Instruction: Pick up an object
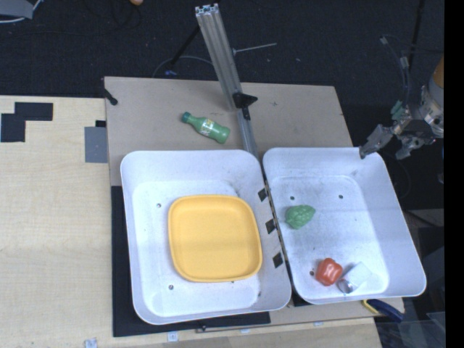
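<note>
The right bin [391, 216] holds a lumpy green object [299, 215] near its left wall. At its front sit a red object [328, 271] and, touching it on the right, a pale whitish object [357, 275]. A yellow square plate [214, 237] lies in the left bin [138, 194]. My gripper [384, 149] hovers over the right bin's back right corner, well away from all of these. Its fingers are spread open with nothing between them.
A small green bottle [206, 127] lies on its side on the bench behind the left bin. A slanted aluminium rail [225, 56] rises from the back between the bins. Black clips [270, 225] join the two bins at the middle wall.
</note>
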